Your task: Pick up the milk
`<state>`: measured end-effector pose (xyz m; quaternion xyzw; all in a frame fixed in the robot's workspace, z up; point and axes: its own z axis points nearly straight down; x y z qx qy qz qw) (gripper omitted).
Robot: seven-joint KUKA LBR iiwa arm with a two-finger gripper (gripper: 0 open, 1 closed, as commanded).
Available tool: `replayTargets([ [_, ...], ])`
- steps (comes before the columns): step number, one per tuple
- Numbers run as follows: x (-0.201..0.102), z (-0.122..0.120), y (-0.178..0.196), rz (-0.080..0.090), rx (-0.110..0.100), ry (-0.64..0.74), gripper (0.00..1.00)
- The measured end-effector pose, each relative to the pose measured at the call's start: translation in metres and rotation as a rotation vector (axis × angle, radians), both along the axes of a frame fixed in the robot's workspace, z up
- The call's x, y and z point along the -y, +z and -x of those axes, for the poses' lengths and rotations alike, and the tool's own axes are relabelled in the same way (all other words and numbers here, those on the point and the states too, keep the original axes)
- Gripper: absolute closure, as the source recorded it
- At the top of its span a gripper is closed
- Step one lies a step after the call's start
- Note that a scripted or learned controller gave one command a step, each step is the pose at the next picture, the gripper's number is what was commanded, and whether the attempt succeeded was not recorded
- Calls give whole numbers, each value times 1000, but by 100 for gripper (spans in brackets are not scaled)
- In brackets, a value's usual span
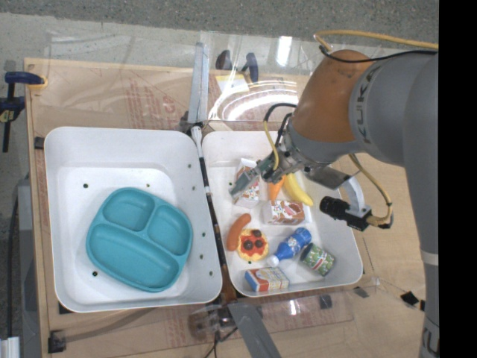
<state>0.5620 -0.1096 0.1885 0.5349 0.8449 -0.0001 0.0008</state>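
Over the right bin [216, 200], the grey arm [387, 103] with its orange band covers the far right corner and hides much of the gripper [257, 176]; the dark fingers sit low over a small carton, and I cannot tell whether they are apart or together. That small carton [248, 185], printed in red and white, lies partly under the gripper, so its label is hard to read. The arm's upper part is cut off at the right.

Across that bin, the milk [267, 279] lies on its side against the near wall, a white carton with a blue and red print, well apart from the gripper. Just behind it sit a pizza slice [253, 245] and a sausage [238, 230]. A blue bottle [292, 245] with a white cap lies beside a green can [318, 259]. A flat snack packet [286, 212] rests mid-bin, with a banana [298, 191] and a carrot [276, 189] beyond it, both partly tucked under the arm.

The left bin [67, 148] holds a teal divided tray [139, 237], lying flat. Both bins sit on the wooden desk [112, 95].
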Motion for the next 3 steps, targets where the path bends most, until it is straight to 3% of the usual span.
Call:
replayTargets([
  [1, 35, -24, -77, 9, 27, -80, 0],
  [2, 37, -27, -63, 12, 36, -79, 100],
  [3, -9, -44, 1, 1, 1, 159, 100],
])
